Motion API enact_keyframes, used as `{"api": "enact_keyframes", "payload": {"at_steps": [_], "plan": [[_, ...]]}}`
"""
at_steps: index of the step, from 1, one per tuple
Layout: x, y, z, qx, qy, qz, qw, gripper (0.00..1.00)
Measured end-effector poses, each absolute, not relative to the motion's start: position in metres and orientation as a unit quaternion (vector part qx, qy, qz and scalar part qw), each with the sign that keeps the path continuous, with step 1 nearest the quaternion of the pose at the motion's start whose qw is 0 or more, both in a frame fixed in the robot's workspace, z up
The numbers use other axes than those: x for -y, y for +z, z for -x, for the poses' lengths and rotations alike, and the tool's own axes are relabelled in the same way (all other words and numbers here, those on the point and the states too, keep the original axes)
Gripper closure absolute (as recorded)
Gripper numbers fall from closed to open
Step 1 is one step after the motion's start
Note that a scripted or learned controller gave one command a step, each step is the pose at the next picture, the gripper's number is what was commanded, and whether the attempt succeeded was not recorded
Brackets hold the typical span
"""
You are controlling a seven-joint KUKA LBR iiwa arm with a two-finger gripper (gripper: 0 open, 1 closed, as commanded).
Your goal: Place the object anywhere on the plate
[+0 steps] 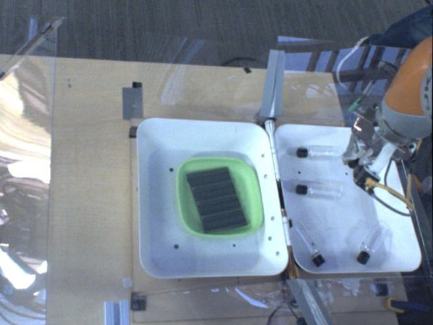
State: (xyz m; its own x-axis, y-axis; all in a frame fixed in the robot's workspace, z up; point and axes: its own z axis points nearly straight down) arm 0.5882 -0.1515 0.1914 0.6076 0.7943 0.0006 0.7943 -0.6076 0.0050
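A lime green plate [253,202] sits in the middle of the left bin [155,181]. A dark grey ribbed block [216,200] lies flat on it, turned a little off square. My gripper [356,158] hangs over the upper right part of the right bin [338,219], just right of a clear tube with a black cap [318,152]. Nothing shows in its grasp. A second clear capped tube [318,191] lies below and left of the gripper.
Two more clear tubes with black caps [308,246] [371,246] lie near the right bin's front edge. A grey metal post [272,87] stands behind the divide between the bins. The arm's orange band [406,80] is at the right edge.
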Motion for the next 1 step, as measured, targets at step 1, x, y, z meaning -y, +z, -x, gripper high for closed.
{"api": "enact_keyframes", "payload": {"at_steps": [1], "plan": [[0.0784, 0.1849, -0.5364, -0.443, 0.0015, -0.897, 0.000, 1.00]]}}
